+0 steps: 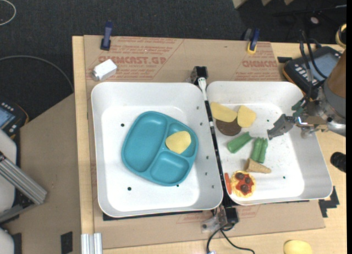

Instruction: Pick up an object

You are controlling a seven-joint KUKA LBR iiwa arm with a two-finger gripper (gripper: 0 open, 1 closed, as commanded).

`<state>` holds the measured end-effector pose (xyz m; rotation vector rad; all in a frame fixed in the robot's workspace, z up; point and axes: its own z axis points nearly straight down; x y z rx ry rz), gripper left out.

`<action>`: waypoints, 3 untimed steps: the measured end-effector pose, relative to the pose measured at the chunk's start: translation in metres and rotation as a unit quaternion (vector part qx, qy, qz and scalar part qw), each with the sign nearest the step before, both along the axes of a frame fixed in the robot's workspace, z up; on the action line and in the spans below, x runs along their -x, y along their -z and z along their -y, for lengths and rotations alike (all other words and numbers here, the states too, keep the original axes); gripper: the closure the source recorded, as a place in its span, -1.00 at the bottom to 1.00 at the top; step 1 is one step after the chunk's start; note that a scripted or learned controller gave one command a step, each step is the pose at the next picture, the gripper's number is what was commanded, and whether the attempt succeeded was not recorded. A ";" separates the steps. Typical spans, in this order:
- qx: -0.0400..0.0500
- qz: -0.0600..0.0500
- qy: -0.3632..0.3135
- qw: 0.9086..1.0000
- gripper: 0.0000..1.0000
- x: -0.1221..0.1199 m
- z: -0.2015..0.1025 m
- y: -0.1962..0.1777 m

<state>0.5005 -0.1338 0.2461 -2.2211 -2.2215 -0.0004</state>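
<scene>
Over the right bin (308, 184) my claw (276, 129) hangs spread and empty — I'd drop straight onto the nearest green piece (259, 149), straddling its narrow width before closing.

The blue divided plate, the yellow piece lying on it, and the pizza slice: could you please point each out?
Blue divided plate (144, 145): camera view, bare left compartment.
Yellow piece (179, 142): camera view, its middle.
Pizza slice (243, 183): camera view, its red topping.

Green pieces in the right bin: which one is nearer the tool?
The upright green piece, right of the slanted one. It lies below-left of the tool.
</scene>
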 end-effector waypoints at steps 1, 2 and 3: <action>0.001 0.002 0.000 1.000 1.00 -0.001 0.000 -0.011; -0.001 -0.001 -0.001 1.000 1.00 0.022 -0.028 -0.015; 0.000 -0.005 0.002 1.000 1.00 0.006 0.014 0.084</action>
